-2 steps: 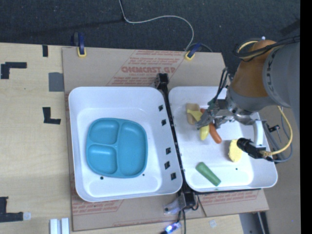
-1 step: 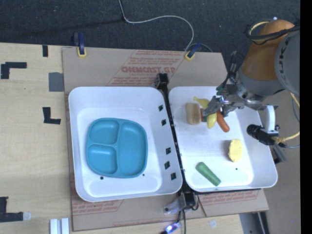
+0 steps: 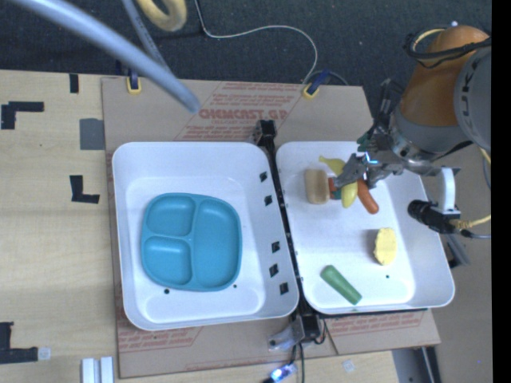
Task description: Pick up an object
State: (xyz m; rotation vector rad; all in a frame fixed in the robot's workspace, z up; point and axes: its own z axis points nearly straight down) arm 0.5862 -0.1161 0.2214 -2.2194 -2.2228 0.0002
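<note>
1. Two shallow white bins are seen side by side on a cardboard sheet laid over the bench: a left bin and a right bin.
2. Toward the near edge of the right bin, a green cylinder-shaped piece is found lying at a slant.
3. Somewhat farther in, near the bin's right wall, a pale yellow piece is seen, apart from the others.
4. A blue divided plate with three compartments is set in the middle of the left bin.
5. Toward the far part of the right bin, a tan bread-like piece is placed; just beside it lie a yellow banana-like piece and an orange carrot-like piece.
6. The gripper is positioned right over that far cluster, at the yellow and orange pieces; whether its fingers are spread or closed cannot be told, and no piece can be confirmed as held.
</note>
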